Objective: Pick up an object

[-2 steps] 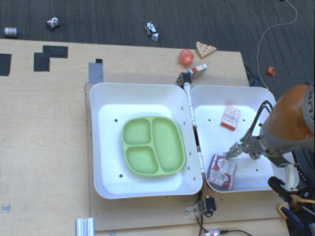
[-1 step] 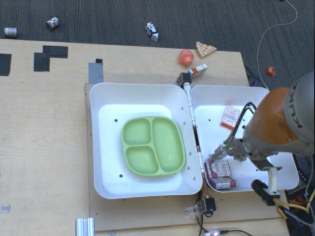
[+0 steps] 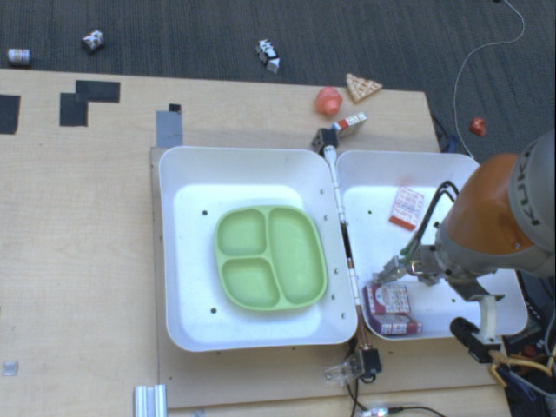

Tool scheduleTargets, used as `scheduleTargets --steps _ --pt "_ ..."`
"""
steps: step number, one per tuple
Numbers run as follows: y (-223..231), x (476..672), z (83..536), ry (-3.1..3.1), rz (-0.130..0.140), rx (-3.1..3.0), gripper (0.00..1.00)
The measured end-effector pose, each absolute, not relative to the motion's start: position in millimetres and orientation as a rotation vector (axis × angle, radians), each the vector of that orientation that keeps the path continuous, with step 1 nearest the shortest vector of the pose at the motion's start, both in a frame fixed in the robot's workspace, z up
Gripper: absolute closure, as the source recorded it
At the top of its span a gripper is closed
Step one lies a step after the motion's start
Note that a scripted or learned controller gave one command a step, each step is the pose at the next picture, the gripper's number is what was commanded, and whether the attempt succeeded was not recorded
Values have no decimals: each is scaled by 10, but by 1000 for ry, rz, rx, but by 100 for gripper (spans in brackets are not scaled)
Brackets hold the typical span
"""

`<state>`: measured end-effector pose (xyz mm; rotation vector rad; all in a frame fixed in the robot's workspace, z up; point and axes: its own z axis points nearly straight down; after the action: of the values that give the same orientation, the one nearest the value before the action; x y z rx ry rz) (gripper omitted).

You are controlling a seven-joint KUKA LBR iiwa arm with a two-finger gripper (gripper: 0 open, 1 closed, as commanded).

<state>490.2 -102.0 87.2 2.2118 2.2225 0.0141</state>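
Right now you are looking at the arm [image 3: 499, 220] reaching in from the right over the right bin [image 3: 373, 181], with the gripper [image 3: 393, 272] hanging low in that bin's near left part. You cannot tell from this slant how the tool is set, and nothing is showing in its grasp, so treat the pick as not yet made.

The closest candidate is the red and white packet [image 3: 391, 309], lying flat on the bin floor in the near left corner, close against the wall that divides the two bins. It is sitting just on the near side of the tool tip, almost under it, so the coming move is turning on a short shift toward you and straight down, not a sideways reach. Its long side is running roughly left to right, so you are probably wanting the closing direction set across the shorter, near-far dimension.

A second item, a small red and white card [image 3: 407, 207], is lying flat farther back in the same bin, well apart from the tip. The left bin [image 3: 187, 259] is holding a green divided plate [image 3: 270, 258], across the dividing wall from the tool.

You are risking a clipped wall or a flat packet that slides away, in my judgement.
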Motion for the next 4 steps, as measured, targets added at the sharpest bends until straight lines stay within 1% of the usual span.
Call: scheduleTargets --steps 1,2,3,4 --pt "-1029 4922 986 2218 18 2208 100" --pt "-1029 4921 986 2219 17 2208 0" --pt "-880 4896 873 2214 8 2212 0" --pt "-882 4895 872 2215 9 2213 0"
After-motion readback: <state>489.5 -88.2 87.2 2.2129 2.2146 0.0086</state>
